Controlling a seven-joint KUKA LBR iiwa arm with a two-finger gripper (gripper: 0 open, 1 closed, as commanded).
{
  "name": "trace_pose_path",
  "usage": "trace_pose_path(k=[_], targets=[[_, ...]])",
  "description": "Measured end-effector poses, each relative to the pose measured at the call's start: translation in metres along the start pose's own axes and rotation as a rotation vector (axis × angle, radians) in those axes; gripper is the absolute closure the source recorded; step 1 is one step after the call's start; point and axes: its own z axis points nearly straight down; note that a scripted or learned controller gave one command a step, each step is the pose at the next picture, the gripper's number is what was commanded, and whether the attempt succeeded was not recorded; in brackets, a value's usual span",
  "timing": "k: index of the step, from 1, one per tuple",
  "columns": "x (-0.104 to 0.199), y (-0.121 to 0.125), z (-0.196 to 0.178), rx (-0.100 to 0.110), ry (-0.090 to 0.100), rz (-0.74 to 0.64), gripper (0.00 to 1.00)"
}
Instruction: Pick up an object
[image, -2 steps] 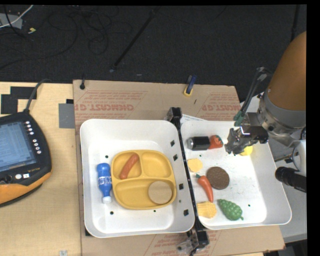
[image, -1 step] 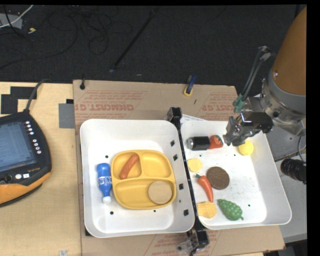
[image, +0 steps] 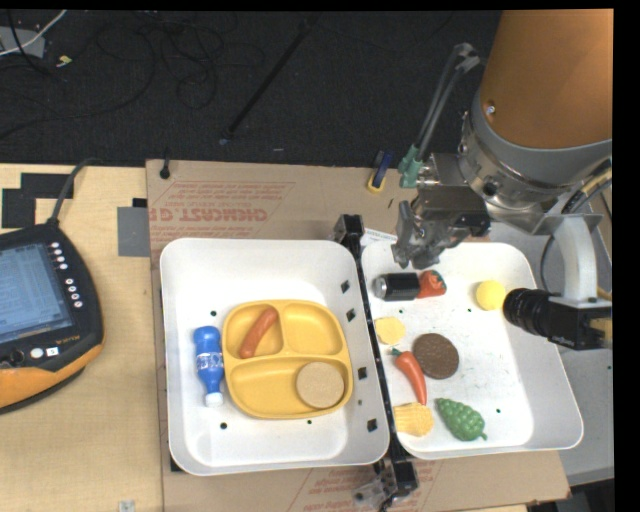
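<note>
Black can (image: 399, 286) | right bin (image: 545, 420) | just below gripper (image: 415, 258)

Glossy yellow plastic tray (image: 285, 400), smooth white plastic bins (image: 190, 300).

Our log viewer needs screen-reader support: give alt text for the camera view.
The gripper hangs over the right bin near a black can, among a brown cookie, red chili and green grapes. The left bin holds a yellow tray and blue bottle.
</note>
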Motion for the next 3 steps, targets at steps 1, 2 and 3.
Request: trace_pose_path(k=[1,2,3], targets=[[-0.039,0.0,-0.034,0.002,-0.003,0.011,1.0],[-0.047,0.0,-0.032,0.007,-0.003,0.01,1.0],[-0.064,-0.001,0.006,0.01,-0.004,0.01,1.0]])
